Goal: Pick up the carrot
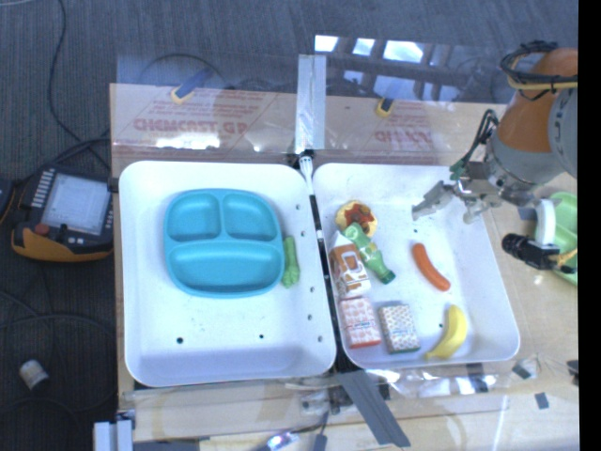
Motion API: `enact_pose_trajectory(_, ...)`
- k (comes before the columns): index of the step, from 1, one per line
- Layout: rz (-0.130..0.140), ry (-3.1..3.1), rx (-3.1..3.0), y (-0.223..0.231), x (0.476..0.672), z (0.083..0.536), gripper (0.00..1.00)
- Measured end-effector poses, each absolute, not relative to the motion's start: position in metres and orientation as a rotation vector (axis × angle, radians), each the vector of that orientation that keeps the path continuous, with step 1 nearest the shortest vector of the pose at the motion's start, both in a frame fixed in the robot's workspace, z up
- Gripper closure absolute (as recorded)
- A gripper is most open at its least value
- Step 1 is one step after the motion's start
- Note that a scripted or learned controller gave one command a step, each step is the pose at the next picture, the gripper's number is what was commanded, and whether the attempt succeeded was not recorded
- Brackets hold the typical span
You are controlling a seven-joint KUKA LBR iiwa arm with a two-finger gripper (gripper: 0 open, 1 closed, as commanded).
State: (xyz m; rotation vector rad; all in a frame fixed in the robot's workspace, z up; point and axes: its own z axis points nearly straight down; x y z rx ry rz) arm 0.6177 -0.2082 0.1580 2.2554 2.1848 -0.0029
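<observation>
The carrot [430,266], a short orange-red stick, lies slantwise on the floor of the right bin [488,280], right of centre. My gripper [448,207] hangs over the bin's back right part, up and slightly right of the carrot and apart from it. Its two fingers [425,204] are spread, with nothing between them. The grey arm with its orange band [531,130] comes in from the right edge.
Around the carrot in the right bin lie a green bottle [374,259], a yellow and red toy [357,217], a banana [451,332] and three small boxes [361,323]. The left bin [150,336] holds a blue divided plate [223,241] and a green vegetable [290,261].
</observation>
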Motion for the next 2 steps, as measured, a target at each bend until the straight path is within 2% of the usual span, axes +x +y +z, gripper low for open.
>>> enact_pose_trajectory(1,0.001,2.286,2.140,-0.194,0.620,0.089,0.00)
enact_pose_trajectory(2,-0.004,2.386,2.042,-0.175,0.599,0.142,0.00)
